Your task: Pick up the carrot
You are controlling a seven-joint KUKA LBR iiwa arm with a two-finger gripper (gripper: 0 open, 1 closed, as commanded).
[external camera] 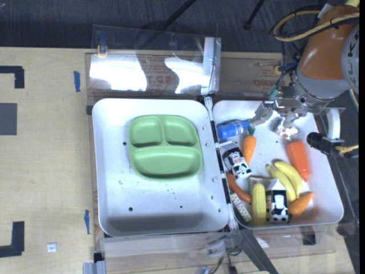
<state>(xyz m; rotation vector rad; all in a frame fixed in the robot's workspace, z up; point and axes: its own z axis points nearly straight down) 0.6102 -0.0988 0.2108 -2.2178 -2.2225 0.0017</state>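
You are looking down on 2 shallow white plastic bins side by side. The left bin holds a smooth green plastic plate with 3 compartments, lying flat near the bin's centre. The right bin is crowded with toy food.

The small orange carrot with a green tuft lies in the upper left part of the right bin, tuft end up in the view, just beside a blue bottle-shaped item and just above a black-and-white carton. A larger, blunt orange carrot-like piece lies to its right, touching 2 curved yellow bananas. Below them sit a ridged yellow corn cob, a 2nd black-and-white carton, an orange rounded piece and a reddish sausage-like shape; several overlap, so their full outlines are hard to make out.

The grey two-finger gripper hangs over the top of the right bin, up and to the right of the small carrot, with nothing between its fingers. You cannot tell how wide they stand, since metal parts blur together there. A small white-and-red item lies just under it, too small to identify.
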